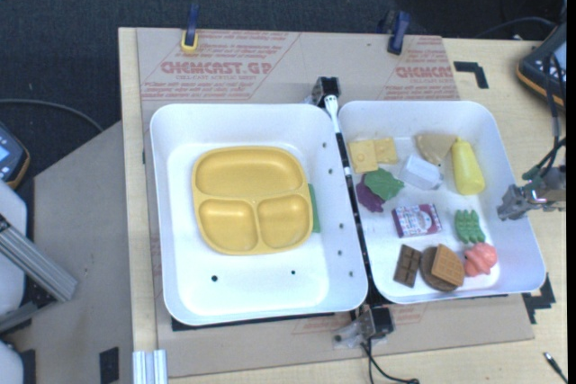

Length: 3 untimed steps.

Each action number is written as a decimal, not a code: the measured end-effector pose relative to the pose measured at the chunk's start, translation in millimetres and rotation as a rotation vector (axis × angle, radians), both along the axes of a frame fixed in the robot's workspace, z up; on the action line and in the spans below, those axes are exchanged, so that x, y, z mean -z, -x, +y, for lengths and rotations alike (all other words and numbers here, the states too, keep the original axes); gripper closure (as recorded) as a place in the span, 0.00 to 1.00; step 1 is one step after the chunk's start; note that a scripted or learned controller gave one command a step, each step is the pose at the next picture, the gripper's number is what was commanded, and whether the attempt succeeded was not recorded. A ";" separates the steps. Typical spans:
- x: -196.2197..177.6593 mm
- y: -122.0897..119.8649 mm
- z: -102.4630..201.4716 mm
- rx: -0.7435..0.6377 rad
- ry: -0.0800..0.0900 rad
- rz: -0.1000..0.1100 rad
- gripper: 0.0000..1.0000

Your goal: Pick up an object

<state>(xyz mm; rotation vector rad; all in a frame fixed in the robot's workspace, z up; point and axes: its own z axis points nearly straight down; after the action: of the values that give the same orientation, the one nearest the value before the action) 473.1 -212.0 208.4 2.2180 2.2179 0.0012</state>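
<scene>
Where bins meet, glossy plate.

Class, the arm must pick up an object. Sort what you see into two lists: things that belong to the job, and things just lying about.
Belongs to the job:
gripper
right bin
yellow bottle
chocolate bar
green grapes
cheese

Just lying about:
left bin
yellow tray
blue clamps
</scene>
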 end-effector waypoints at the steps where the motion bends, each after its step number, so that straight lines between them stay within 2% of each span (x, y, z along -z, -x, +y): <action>1: -17.4 -1.0 -0.4 -0.001 0.000 0.000 1.00; 3: -6.0 -90.4 77.0 -0.004 -0.001 -0.001 1.00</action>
<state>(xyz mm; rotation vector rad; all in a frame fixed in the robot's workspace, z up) 563.5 -135.1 214.4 2.2137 2.2229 0.0037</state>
